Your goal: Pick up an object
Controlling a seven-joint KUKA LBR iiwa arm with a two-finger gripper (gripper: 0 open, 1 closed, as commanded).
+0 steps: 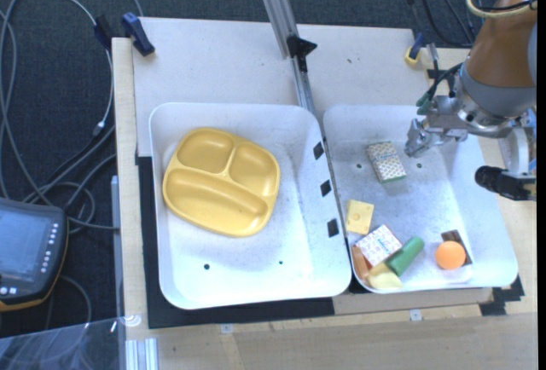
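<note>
We took the patterned block [386, 161], lying free in the right bin [478, 189] just left of the gripper [418, 141], for light and stiff, best pinched across its short sides; the gripper's state we could not tell.

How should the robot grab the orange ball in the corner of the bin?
Probably from straight above, fingers closing across the middle of the orange ball. It is round, so any pair of opposite sides works, but it sits close to the right bin's front wall and beside a small brown block, so place the fingers left and right of it.
</note>
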